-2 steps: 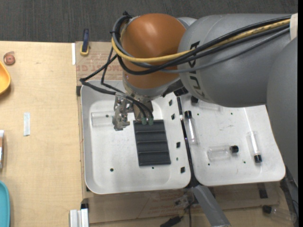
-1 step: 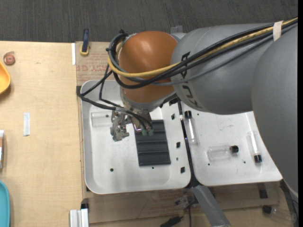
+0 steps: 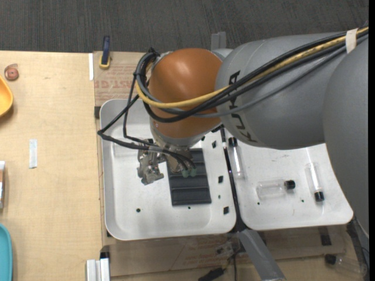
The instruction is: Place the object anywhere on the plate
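Down low over the white floor of one bin (image 3: 120, 215): the gripper (image 3: 151, 170), shiny and grey, hanging from the big grey arm (image 3: 281, 98) with its orange band (image 3: 184, 81). Hard to say whether spread or pressed together; too small and too mixed up with wires to tell. Off to the arm's side of the gripper, in the other bin (image 3: 281, 212): three see-through tubes. Nearest to the gripper, a thin tube (image 3: 235, 160) lying along the wall between the two bins. Farther from the gripper, a fat short tube (image 3: 274, 188) with a black end, flat on the bin floor. Farthest away, a third tube (image 3: 314, 183) with a black end, near the far wall. All three apart from the gripper and apart from each other. Cannot tell which one to move. On the gripper's other side, out past the bin wall, a wooden table (image 3: 53, 186). At its far edge, well apart from the gripper, part of an orange dish (image 3: 3, 98) and part of a blue dish (image 3: 3, 253), both cut off by the picture's edge.
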